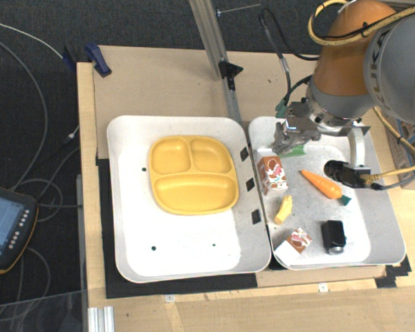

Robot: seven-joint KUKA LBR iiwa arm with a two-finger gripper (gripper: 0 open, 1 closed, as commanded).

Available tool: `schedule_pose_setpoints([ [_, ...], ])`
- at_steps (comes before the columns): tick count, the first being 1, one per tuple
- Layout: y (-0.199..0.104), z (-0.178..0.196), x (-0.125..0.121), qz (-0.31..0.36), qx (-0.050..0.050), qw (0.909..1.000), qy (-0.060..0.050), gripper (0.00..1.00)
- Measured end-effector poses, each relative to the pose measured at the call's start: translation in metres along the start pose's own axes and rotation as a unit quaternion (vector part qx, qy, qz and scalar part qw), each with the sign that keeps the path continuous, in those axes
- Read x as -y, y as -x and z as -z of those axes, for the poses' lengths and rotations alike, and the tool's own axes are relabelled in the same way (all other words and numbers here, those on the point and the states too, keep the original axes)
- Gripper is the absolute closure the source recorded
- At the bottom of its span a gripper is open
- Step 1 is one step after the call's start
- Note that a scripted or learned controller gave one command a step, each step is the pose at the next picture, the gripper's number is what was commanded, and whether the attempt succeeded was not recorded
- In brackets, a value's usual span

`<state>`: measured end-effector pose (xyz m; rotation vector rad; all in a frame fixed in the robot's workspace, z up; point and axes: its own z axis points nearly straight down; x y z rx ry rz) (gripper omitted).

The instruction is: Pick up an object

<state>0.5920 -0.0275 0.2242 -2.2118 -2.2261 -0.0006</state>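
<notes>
The right bin (373, 244) holds a red and white carton (272, 174), an orange carrot (323, 184), a yellow banana piece (283, 209), a small red and white packet (299, 240) and a black block (333, 235). My gripper (288, 137) hangs over the bin's back left part, just above and behind the carton. A bit of green (295, 149) shows right under the gripper. The carrot lies to the gripper's lower right.
The left bin (128, 185) carries a yellow divided plate (192, 173). A metal post (209, 19) rises behind the bins. Black clips (249, 184) sit along the seam between the bins. A black camera unit (342, 171) hangs off the wrist near the carrot.
</notes>
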Motion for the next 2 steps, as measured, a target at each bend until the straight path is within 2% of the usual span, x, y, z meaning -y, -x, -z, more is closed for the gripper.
schedule_pose_setpoints([
  [2,-0.108,0.022,-0.014,0.001,0.0,1.0,0.002,1.0],
])
